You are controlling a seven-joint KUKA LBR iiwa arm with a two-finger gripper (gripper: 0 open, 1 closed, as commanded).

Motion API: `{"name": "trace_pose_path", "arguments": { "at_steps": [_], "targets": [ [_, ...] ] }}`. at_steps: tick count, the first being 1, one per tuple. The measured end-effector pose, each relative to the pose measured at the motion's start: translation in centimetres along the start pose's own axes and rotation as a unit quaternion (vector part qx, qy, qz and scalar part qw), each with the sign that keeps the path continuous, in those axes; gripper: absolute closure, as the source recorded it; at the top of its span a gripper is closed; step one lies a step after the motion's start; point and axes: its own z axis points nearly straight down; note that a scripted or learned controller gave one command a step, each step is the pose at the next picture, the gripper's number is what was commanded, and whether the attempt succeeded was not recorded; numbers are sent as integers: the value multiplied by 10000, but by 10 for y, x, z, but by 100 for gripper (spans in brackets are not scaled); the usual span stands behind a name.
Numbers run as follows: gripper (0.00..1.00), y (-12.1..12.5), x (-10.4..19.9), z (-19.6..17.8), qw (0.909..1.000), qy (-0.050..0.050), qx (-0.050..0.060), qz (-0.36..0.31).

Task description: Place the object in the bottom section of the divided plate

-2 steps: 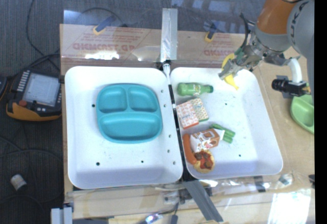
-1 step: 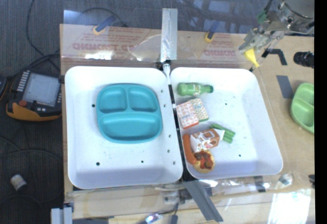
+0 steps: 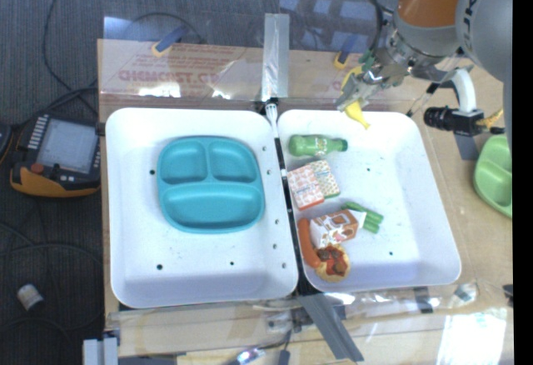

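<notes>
A teal divided plate [image 3: 211,184] lies in the left bin [image 3: 133,272], with two small sections at the top and one wide section at the bottom. My gripper [image 3: 358,97] hangs over the back edge of the right bin [image 3: 425,213]. It is shut on a small yellow object [image 3: 358,114] that dangles from its fingertips, well to the right of the plate.
The right bin holds a green bottle [image 3: 316,144], a patterned box [image 3: 314,182], a green piece [image 3: 367,218], a red and white packet [image 3: 334,229] and a toy hot dog [image 3: 324,258]. A green container [image 3: 496,173] sits at the right edge. A handheld device [image 3: 58,152] lies left of the bench.
</notes>
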Motion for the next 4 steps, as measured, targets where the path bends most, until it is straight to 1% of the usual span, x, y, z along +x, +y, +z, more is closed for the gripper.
{"name": "trace_pose_path", "arguments": {
  "at_steps": [1, 2, 3, 4],
  "targets": [
    [100, 19, 60, 86, 9995, 3, 2, 316],
    [100, 34, 109, 65, 9999, 4, -20, 155],
    [100, 23, 198, 94, 9990, 7, 2, -439],
    [0, 23, 198, 94, 9990, 11, -1, -437]
  ]
}}
